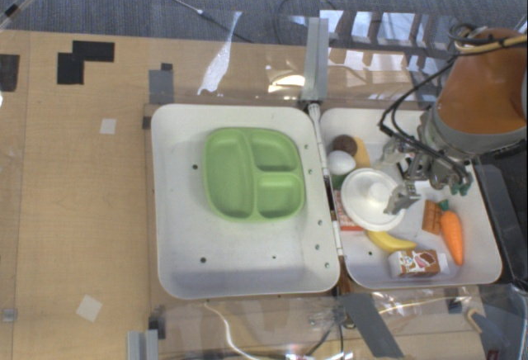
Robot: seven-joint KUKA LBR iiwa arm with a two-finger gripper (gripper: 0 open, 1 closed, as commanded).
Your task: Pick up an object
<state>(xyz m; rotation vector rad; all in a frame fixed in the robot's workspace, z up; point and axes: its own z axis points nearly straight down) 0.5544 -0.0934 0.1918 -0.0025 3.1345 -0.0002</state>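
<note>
Pale wooden table (74,210) carries two shallow white bins side by side, and over the right bin (487,263) the grey metal claw (402,200) hangs at the end of the grey arm with its orange band (487,94). Whether its fingers stand apart or together I cannot tell; nothing can be seen between them. Directly beneath its tip lies a small round white plastic bowl (367,197), the likeliest thing to pick, though its wide rim gives a poor hold. A yellow banana (388,241) pokes out below the bowl, a brown-and-white carton (417,263) lies just below that, and an orange toy carrot (452,236) lies to the right. A white egg-shaped ball (340,162) and a brown round piece (345,144) sit up-left. To grasp well, I judge the claw should straddle one wall of the bowl and come straight down. The left bin (177,259) holds a green divided plastic plate (252,172).
</note>
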